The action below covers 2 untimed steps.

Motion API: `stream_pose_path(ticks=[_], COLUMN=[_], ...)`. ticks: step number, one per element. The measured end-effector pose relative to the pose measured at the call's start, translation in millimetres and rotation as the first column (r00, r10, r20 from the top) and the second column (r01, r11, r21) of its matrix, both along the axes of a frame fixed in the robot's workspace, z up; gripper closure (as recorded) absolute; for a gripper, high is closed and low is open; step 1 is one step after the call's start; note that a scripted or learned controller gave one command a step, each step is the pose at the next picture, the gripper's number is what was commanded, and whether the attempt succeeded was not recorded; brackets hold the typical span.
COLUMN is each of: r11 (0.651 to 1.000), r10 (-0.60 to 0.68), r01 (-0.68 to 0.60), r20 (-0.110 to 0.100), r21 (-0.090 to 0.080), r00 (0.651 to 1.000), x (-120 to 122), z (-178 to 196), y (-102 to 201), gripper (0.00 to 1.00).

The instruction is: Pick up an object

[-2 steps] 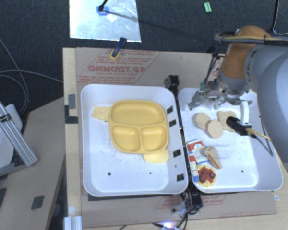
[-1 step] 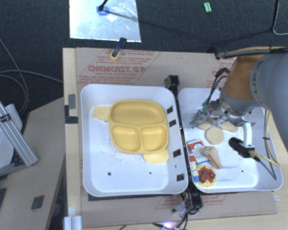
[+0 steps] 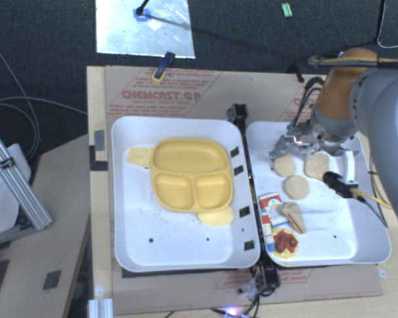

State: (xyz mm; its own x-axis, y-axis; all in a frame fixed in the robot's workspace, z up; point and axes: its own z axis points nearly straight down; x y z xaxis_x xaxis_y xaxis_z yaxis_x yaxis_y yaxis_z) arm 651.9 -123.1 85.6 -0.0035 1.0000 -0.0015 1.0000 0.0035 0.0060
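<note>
The snack packet (image 3: 276, 225) is sitting at the right bin's (image 3: 365, 244) front. The gripper (image 3: 298, 149) is hovering over the cookies (image 3: 296, 175); honestly can't tell its state.

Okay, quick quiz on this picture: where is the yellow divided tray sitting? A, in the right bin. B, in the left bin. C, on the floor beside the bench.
B: the yellow divided tray lies inside the left bin, while the claw is over the right bin.
</note>
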Motion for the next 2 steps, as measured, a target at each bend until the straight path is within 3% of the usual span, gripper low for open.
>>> stream_pose_path(ticks=[1,2], r11=[1.000,1.000], r10=[-0.005,-0.001], r01=[0.005,0.001], r20=[-0.010,-0.001], r21=[0.002,0.001], r00=[1.000,1.000], x=[-64.2,-60.1], z=[-1.7,10.1], y=[-4.4,-3.7], gripper=[0.00,1.00])
